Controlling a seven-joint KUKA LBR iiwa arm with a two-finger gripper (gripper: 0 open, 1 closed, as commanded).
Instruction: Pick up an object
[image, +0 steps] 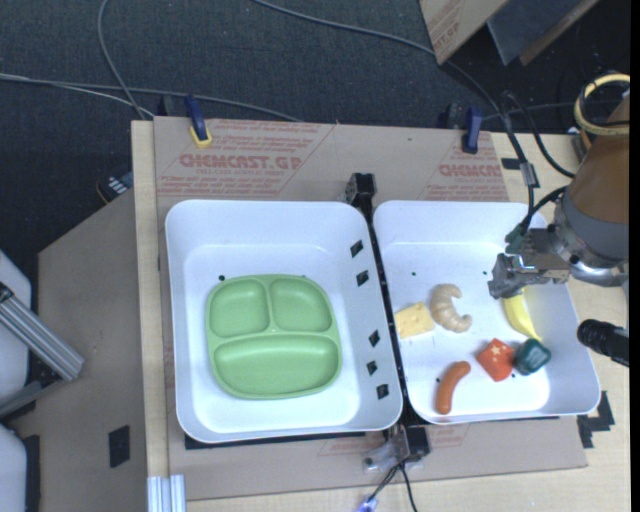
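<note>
End effector (512, 284) above banana (520, 316); croissant (450, 307), cheese (414, 321) near

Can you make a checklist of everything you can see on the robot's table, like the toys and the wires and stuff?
Surface: wooden bench bearing two white bins, left bin and right bin.
Job's things: in the right bin, croissant, cheese wedge, sausage, banana, red piece, green piece.
Clutter: green divided plate in the left bin.
Gripper: gripper over the banana's top end; nothing seen held.
Cables: black cables cross the floor.
Surroundings: dark carpet, cardboard box.
</note>
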